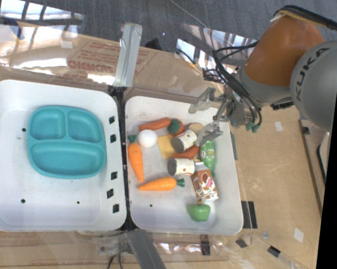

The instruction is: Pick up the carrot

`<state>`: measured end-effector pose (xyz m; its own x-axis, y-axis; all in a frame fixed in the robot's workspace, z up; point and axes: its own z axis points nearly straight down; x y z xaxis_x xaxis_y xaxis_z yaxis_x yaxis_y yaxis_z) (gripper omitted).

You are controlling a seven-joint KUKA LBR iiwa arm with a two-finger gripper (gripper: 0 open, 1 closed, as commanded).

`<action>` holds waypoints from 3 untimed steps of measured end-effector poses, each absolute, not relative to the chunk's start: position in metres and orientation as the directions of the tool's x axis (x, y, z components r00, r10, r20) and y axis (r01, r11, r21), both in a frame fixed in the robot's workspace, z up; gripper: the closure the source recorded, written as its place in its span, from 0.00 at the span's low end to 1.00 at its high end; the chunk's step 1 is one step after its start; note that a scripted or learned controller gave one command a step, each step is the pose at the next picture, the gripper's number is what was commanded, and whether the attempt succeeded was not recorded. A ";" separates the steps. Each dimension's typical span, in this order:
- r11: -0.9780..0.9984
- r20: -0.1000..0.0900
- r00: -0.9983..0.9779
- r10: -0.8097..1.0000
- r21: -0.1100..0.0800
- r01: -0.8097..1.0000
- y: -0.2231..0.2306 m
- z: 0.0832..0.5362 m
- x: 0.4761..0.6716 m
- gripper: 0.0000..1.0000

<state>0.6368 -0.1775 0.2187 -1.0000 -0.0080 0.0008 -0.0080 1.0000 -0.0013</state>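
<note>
Closest to you, at the bottom of the right bin (230, 227), sits a green pepper-like toy (198, 211), and just above it a small red-and-white carton (205, 186) lies tilted. You have three carrots in that bin: one carrot (158, 184) lies nearly level at lower centre, its tip pointing left and its green end by a small can (183, 167); a second carrot (136, 161) lies along the left wall, pointing down the frame; a third carrot (155, 124) rests near the upper left of the bin, its green top to the right. Between the second and third you will see a white ball (148, 138), with a yellow block (166, 146) just to its right. Another can (185, 141) lies on its side near the bin's middle, and a green packet (208, 155) rests by the right wall. The gripper (210, 130) hangs over the upper right part of this bin, above the can and packet; its fingers point down, and you cannot tell from this angle how far apart they are, though nothing shows between them. The grey arm (313, 69) with its orange band enters from the upper right of the frame. In the left bin (2, 202), a teal divided plate (66, 141) lies in the upper middle, well apart from the carrots.
</note>
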 end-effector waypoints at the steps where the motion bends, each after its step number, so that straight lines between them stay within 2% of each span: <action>1: 0.999 0.007 -0.999 -0.051 0.003 -0.051 -0.124 0.138 0.586 0.00; 2: 0.999 0.004 -0.999 0.034 0.001 0.034 -0.094 0.137 0.505 0.00; 3: 0.995 0.005 -0.995 0.099 0.001 0.099 -0.091 0.090 0.492 0.00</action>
